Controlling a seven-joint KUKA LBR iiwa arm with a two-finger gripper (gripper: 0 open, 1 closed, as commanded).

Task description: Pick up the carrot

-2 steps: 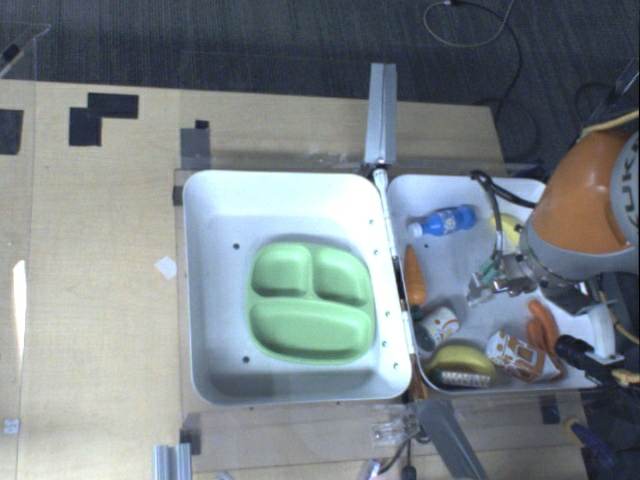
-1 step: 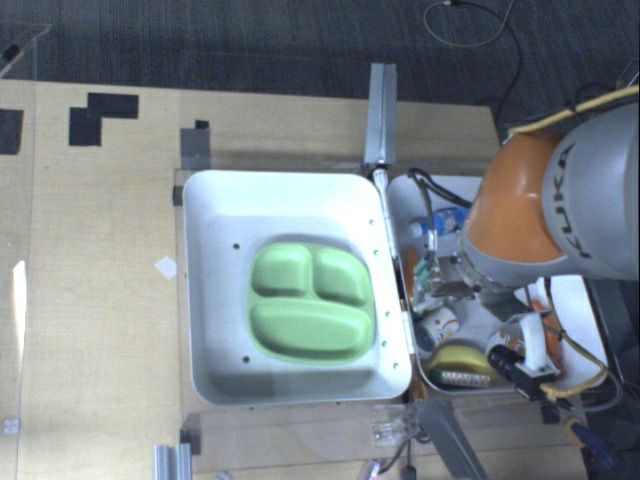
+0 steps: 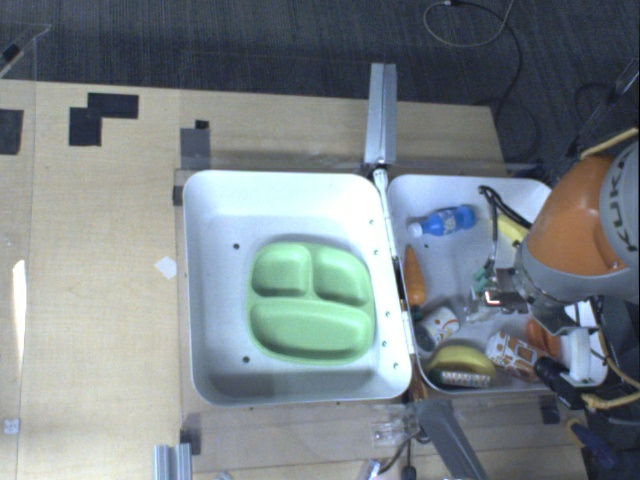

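The carrot (image 3: pixel 412 276), a short orange stick, lies along the left wall of the right bin (image 3: pixel 455 193), close to the divider. My gripper (image 3: pixel 486 294) hangs low in the middle of the same bin, to the right of the carrot and apart from it. The arm's orange band (image 3: pixel 575 228) and grey wrist cover the bin's right side.
The right bin also holds a blue bottle (image 3: pixel 443 221) at the back, a yellow object (image 3: pixel 460 358) at the front, a small round can (image 3: pixel 440 323) and a patterned packet (image 3: pixel 512 353). The left bin (image 3: pixel 215 268) carries a green divided plate (image 3: pixel 310 303).
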